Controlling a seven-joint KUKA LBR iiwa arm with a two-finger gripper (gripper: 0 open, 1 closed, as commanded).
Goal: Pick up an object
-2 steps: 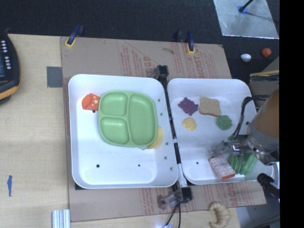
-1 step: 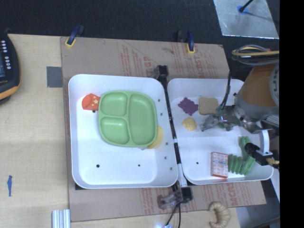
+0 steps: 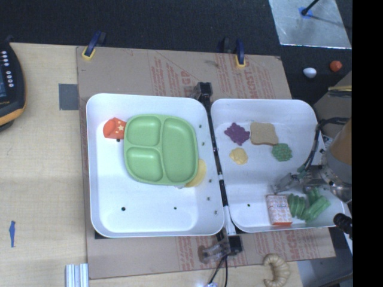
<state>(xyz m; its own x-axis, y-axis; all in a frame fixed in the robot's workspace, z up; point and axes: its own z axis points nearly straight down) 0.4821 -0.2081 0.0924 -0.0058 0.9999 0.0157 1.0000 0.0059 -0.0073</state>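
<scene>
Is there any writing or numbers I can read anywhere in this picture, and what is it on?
Red lettering printed across the cardboard sheet under the bins: too blurred to read.
Small packet in the right bin: reddish print, too small to read.
Buttons on the handheld controller at the left edge: markings too small to read.
Nothing legible anywhere.

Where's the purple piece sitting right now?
The purple piece lies in the right bin, upper left area, just left of the tan bread slice and above the small yellow item.
</scene>
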